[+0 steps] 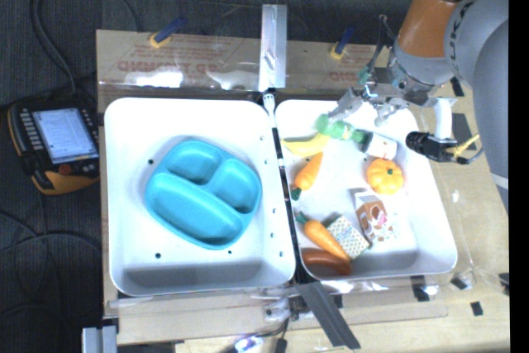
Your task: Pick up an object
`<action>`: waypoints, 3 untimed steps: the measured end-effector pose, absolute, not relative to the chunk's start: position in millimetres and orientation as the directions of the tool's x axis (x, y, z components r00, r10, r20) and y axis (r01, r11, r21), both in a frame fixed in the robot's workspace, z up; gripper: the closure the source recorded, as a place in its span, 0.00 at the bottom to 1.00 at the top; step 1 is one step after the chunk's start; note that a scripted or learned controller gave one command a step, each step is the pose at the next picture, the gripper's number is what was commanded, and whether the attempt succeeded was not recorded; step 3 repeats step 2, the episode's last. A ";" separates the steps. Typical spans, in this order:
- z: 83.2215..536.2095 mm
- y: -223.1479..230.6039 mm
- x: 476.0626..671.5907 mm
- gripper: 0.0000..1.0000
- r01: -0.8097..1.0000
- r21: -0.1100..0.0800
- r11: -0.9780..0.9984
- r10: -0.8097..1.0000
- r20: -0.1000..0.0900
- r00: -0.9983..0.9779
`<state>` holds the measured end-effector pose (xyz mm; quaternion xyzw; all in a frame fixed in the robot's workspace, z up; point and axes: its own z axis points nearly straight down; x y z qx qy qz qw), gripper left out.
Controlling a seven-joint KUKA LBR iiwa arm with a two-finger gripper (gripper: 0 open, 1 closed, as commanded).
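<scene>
The grey arm with its glossy orange band reaches in from the right, and the tool (pixel 361 101) hangs over the far edge of the right bin (pixel 430 215), just above a small green bottle (pixel 339 128) lying on its side. Whether the tool is open or closed cannot be told from up here, and nothing shows between its tips.

The right bin is a shallow white tray with rounded corners, and it is crowded. A curved yellow banana (pixel 304 145) lies beside the bottle. A tapered orange carrot (pixel 307 171) sits below it, near the wall between the two bins. A round, ribbed little pumpkin (pixel 385 175) sits to the right. A flat printed packet (pixel 374 219) lies under that. A second carrot (pixel 324 236) points along the near side, touching a checkered wedge (pixel 348 236), with a smooth brown sausage shape (pixel 326 260) at the front rim.

The left bin (pixel 132 260) holds a glossy blue divided plate (pixel 204 192), softly moulded with three hollows.

Off the bench to the left rests a control pendant (pixel 54 140) with a lit screen.
</scene>
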<state>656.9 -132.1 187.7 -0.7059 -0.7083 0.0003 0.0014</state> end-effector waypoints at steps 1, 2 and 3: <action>110.5 -112.1 646.1 0.00 0.995 0.020 0.101 0.995 -0.006 -0.101; 89.4 -153.3 613.4 0.00 0.990 0.009 0.142 0.990 -0.001 -0.142; 89.4 -153.3 613.4 0.00 0.990 0.009 0.142 0.990 -0.001 -0.142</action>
